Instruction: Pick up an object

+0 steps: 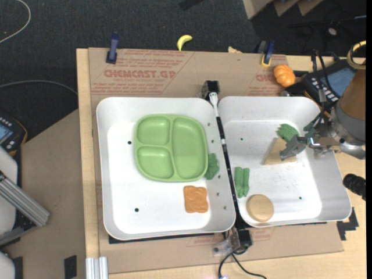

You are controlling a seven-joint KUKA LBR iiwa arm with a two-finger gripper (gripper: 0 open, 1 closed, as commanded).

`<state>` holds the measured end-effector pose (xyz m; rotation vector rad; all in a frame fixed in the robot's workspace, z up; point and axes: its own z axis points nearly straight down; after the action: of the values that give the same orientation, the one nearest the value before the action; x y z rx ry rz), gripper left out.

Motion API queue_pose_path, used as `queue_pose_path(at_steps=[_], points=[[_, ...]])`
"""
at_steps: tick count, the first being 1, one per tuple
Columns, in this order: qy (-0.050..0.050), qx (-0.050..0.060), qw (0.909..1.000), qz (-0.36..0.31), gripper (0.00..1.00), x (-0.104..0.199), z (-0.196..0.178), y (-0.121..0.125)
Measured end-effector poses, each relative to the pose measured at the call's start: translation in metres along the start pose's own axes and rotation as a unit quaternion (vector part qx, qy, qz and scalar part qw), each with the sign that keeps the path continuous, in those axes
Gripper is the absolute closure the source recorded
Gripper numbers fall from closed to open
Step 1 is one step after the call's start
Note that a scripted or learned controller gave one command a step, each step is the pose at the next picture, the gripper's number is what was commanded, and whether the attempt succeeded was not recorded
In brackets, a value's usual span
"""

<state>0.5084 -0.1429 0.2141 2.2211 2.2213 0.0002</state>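
Note:
My gripper (297, 145) reaches into the right bin (325, 211) from the right and hangs low over its upper middle. Just to its left a tan wedge-shaped piece (276, 153) lies on the bin floor, touching or almost touching the gripper tip. A green leafy toy (285, 132) sits right behind the tip. A green pea pod piece (241, 182) lies at the bin's left wall. A round tan bun (260, 207) rests in the front left corner.
The left bin (116, 185) holds a green divided plate (171, 147), an orange waffle (196, 199) and a small green piece (211, 166) by its right wall. An orange toy (283, 75) and clamps sit on the cardboard behind the bins.

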Motion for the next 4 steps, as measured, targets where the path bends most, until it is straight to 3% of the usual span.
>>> queue_pose_path(at_steps=[1, 2, 3, 4], points=[[-0.002, -0.010, 0.9999, -0.002, 0.00, 0.019, -0.156, 0.001], [-0.004, -0.011, 0.9999, 0.001, 0.00, -0.014, -0.332, -0.025], [-0.002, -0.004, 1.0000, 0.000, 1.00, -0.012, -0.333, -0.023], [0.002, 0.007, 1.0000, 0.002, 1.00, -0.040, -0.194, -0.030]])
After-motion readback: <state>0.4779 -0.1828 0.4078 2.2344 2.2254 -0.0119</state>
